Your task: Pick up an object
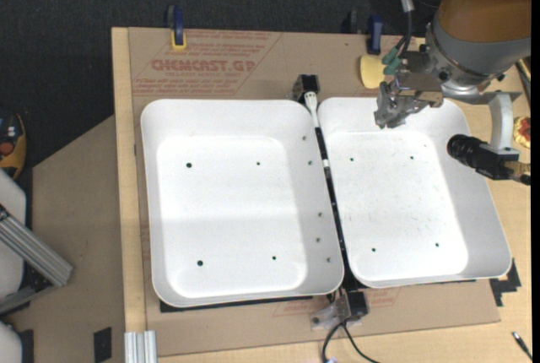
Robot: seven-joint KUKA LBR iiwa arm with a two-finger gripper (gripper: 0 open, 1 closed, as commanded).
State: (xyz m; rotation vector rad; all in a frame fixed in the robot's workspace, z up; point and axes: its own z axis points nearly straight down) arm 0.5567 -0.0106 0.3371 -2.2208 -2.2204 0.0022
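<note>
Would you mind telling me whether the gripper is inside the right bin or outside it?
Over it, at the far edge: the gripper hangs above the right bin's back rim. Whether it touches the floor, cannot tell.

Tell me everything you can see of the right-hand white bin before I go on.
The right-hand shallow white bin is a rounded-corner tray that looks like smooth plastic, with a raised rim and a flat floor marked by several small dark dots and faint specks. It lies flat on the brown board, its left rim against the left-hand white bin along a dark strip. The metal two-finger gripper sits above its far edge.
</note>
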